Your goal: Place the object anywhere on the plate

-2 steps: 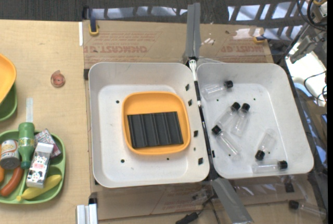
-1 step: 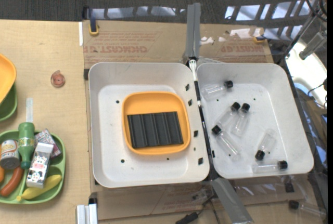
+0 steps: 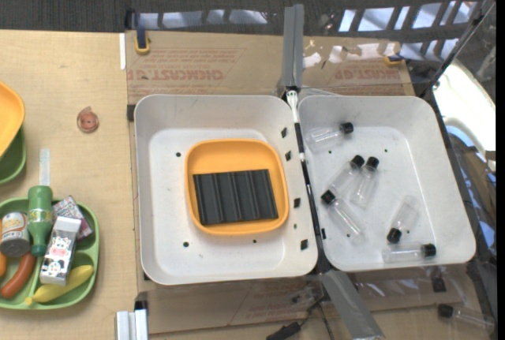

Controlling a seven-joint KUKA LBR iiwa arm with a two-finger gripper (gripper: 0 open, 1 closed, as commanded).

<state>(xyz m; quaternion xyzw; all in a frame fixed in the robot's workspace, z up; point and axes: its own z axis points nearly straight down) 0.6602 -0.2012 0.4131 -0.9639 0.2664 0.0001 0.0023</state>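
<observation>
yellow bowl (image 3: 8,119) cut by left edge, clear vials (image 3: 359,188) faint

Two bins side by side, centre frame. Left bin (image 3: 158,173) holds plate (image 3: 237,153) with ridged block (image 3: 235,196) on it. Right bin (image 3: 442,173) holds scattered vials (image 3: 363,184). Far lower left: tray (image 3: 79,287) of toy food.

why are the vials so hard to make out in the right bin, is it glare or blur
Camera view: the clear plastic vials with black caps blend into the white right bin, so mainly the caps stand out; bright glare at the right edge; the orange plate with the dark ribbed block reads sharp.
</observation>
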